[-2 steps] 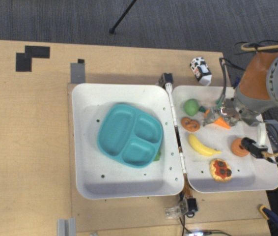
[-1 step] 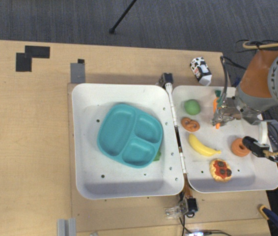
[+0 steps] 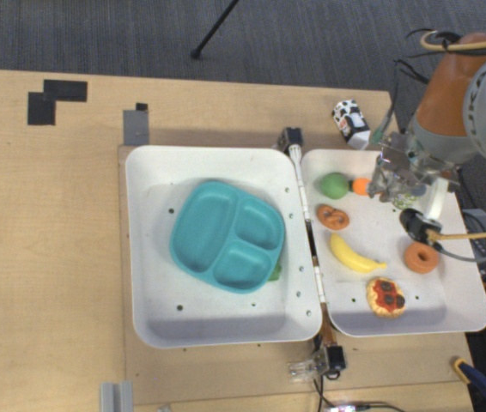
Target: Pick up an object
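Observation:
The right bin (image 3: 449,316) holds several toy foods. A green ball (image 3: 335,184) lies at its far left, with a small orange piece (image 3: 360,186) right beside it. Below them are a brown pastry (image 3: 333,217), a yellow banana (image 3: 356,256), an orange donut (image 3: 421,257) and a pizza slice (image 3: 385,296). My gripper (image 3: 389,185) hangs over the far part of this bin, just right of the orange piece. Nothing can be seen held in it.
A teal divided plate (image 3: 228,234) lies in the left bin (image 3: 153,316), with something green peeking out under its right edge. A black-and-white spotted object (image 3: 350,120) sits on the bench beyond the right bin. Cables trail along the right bin's right side.

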`<action>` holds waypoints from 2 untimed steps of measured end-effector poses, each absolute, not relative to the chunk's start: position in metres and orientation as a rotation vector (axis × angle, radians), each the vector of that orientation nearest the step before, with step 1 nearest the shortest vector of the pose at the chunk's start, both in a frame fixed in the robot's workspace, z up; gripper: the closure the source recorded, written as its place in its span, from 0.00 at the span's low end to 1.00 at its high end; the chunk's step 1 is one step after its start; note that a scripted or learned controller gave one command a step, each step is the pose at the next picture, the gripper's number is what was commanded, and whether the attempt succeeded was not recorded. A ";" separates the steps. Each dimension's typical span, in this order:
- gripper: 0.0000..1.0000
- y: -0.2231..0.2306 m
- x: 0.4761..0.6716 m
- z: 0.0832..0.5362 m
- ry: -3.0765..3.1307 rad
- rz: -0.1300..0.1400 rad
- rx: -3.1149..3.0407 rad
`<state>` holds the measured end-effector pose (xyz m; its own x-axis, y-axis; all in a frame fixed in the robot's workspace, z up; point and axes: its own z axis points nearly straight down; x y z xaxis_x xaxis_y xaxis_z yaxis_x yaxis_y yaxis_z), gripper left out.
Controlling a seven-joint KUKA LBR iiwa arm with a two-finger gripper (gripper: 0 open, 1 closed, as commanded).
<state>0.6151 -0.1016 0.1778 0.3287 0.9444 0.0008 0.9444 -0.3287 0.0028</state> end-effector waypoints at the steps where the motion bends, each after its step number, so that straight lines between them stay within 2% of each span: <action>1: 0.00 -0.102 0.615 0.177 1.820 0.002 2.559; 2: 0.00 -0.110 0.593 0.089 2.138 0.012 2.289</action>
